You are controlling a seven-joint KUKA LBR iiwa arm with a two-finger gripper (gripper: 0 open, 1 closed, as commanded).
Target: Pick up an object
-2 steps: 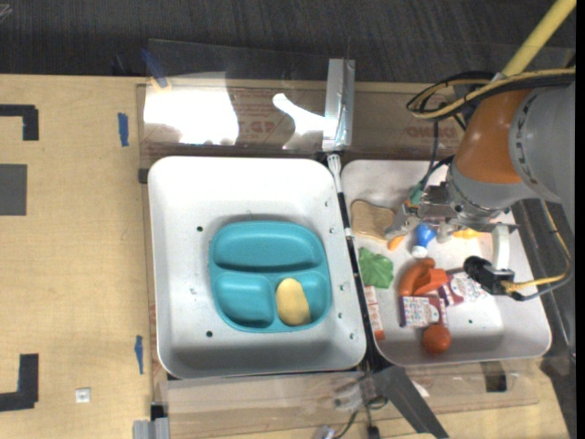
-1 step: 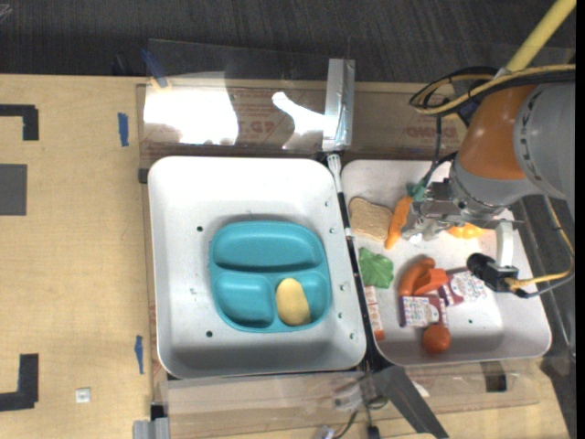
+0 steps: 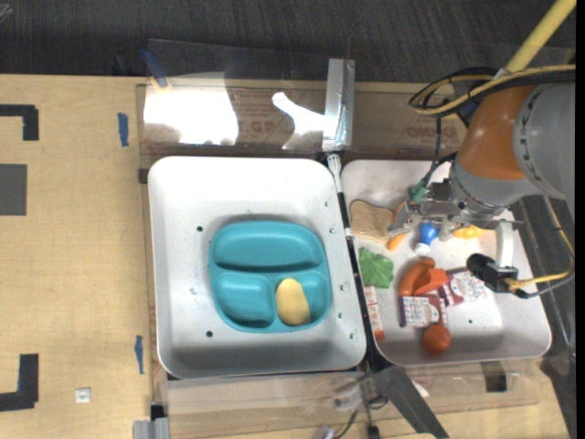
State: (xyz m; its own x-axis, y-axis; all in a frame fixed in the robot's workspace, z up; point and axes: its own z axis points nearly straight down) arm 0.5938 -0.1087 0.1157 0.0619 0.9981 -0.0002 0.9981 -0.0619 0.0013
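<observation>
Camera view: left bin [image 3: 174, 245] carries a teal divided tray [image 3: 265, 254] with a yellow potato-like piece [image 3: 292, 301] in its lower right compartment. Right bin [image 3: 521, 337] holds mixed toy food; gripper [image 3: 430, 222] hangs over its upper middle.

Bright overhead light; glare on clear panel [image 3: 233, 117]; slightly soft.

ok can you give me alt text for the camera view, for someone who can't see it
A grey robot arm with an orange band reaches from the right over the right white bin, its gripper above a jumble of small objects. The left white bin holds a teal divided tray with a yellow potato-like object.
</observation>
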